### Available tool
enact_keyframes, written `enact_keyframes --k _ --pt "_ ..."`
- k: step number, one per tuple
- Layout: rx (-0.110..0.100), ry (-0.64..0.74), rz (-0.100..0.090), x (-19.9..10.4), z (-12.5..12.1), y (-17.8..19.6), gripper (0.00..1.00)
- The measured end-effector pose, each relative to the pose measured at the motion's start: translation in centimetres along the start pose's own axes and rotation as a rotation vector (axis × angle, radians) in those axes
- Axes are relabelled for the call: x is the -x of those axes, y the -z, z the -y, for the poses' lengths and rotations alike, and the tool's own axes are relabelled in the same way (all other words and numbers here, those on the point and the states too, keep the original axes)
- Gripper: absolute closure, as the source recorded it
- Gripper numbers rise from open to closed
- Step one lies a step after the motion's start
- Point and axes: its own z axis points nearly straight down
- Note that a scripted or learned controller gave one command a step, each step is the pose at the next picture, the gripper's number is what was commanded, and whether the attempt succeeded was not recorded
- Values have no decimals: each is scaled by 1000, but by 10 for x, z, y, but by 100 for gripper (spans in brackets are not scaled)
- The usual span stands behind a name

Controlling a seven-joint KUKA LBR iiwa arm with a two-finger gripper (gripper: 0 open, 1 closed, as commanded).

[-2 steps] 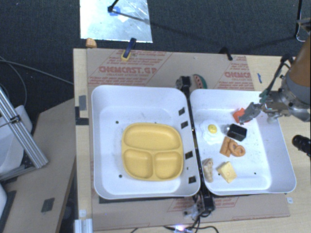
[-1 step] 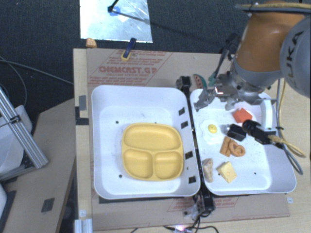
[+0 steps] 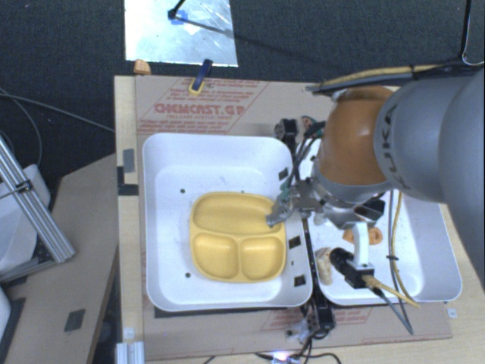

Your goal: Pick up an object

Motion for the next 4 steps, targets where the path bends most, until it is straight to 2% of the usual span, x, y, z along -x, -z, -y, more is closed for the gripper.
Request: enact_keyframes --k 1,2,3,4 --pt "3 4 -1 -80 38 -33 0" --pt "20 -7 0 -67 -27 -94 0" --pt "22 -11 4 -8 -71 13 0" --pt "23 3 -2 -73 -118 108 0"
